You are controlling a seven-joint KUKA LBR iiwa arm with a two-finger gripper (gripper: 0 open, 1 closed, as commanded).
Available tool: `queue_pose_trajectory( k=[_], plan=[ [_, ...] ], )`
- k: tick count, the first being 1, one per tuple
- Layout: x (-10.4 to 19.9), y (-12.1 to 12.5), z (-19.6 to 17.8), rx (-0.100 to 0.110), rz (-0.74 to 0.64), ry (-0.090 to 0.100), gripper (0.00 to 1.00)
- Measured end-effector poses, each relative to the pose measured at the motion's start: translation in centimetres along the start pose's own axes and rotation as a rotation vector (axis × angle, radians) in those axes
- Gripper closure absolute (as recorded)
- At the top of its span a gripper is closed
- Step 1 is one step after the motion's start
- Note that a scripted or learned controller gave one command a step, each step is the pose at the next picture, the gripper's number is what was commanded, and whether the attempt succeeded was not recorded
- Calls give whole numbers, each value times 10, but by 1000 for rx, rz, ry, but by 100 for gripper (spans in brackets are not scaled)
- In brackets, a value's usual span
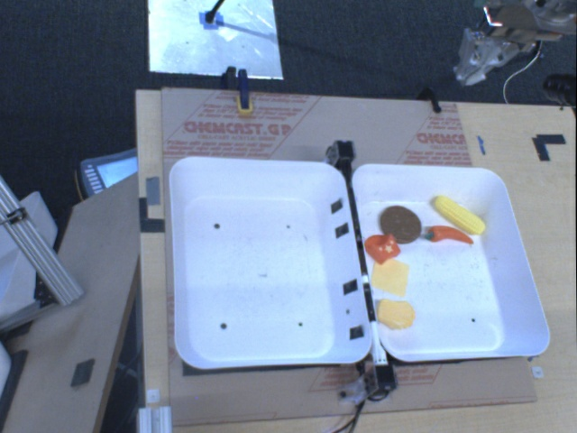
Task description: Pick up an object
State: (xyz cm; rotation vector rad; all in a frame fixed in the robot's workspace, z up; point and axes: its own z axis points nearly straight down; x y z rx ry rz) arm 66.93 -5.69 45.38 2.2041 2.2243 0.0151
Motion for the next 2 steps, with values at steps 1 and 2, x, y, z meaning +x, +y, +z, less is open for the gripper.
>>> queue_pose_trajectory(
  k=[1, 2],
  plan=[
    [-91, -2, -22, 7, 15, -4, 100],
    [-153, -2, -25, 9, 12, -3, 100]
  ],
)
